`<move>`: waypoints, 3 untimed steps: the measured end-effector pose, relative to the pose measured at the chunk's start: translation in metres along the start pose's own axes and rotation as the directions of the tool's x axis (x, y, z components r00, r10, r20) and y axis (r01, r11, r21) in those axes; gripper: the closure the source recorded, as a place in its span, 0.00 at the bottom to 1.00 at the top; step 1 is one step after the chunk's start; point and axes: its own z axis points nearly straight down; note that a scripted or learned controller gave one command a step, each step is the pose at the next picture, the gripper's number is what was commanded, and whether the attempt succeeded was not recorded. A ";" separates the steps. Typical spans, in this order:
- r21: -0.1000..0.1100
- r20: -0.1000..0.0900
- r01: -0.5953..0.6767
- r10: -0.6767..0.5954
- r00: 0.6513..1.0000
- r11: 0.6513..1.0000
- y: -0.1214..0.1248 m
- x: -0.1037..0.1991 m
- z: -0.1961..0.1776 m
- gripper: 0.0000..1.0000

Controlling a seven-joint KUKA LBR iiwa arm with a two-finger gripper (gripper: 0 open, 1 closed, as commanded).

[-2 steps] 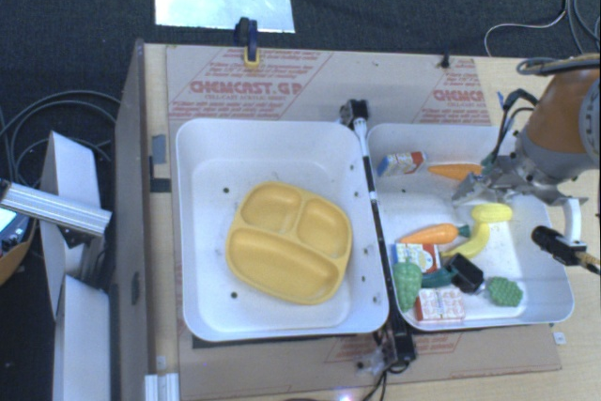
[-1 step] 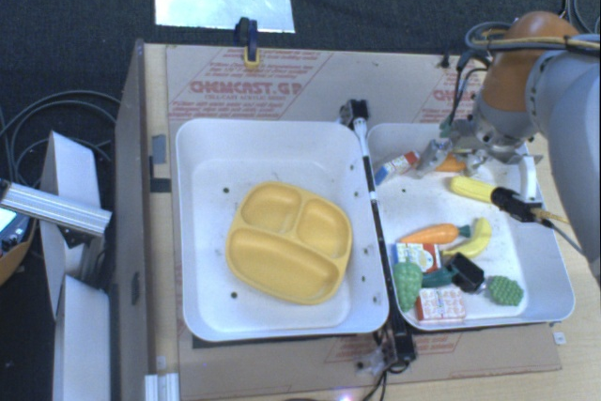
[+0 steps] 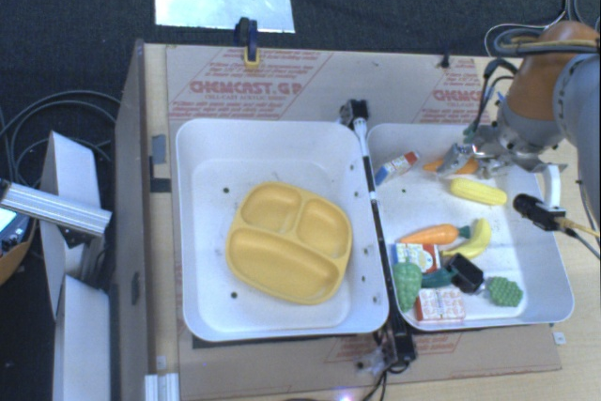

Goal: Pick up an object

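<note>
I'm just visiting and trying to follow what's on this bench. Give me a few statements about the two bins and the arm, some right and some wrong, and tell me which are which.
1. The yellow divided tray lies in the left bin. True.
2. The toy carrot lies in the left bin beside the tray. False: it lies in the right bin, among the other toy foods.
3. The gripper is over the far part of the right bin, near the corn cob. True.
4. The green broccoli piece sits at the far left corner of the left bin. False: it sits near the front right of the right bin.
5. The banana lies close to the carrot. True.
</note>
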 end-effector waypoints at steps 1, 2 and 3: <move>0.000 -0.001 0.005 -0.005 1.000 1.000 -0.003 0.020 0.000 0.00; 0.016 -0.014 0.002 -0.002 1.000 1.000 0.007 0.001 0.002 0.00; 0.018 -0.004 0.005 -0.005 1.000 1.000 0.006 -0.003 -0.008 1.00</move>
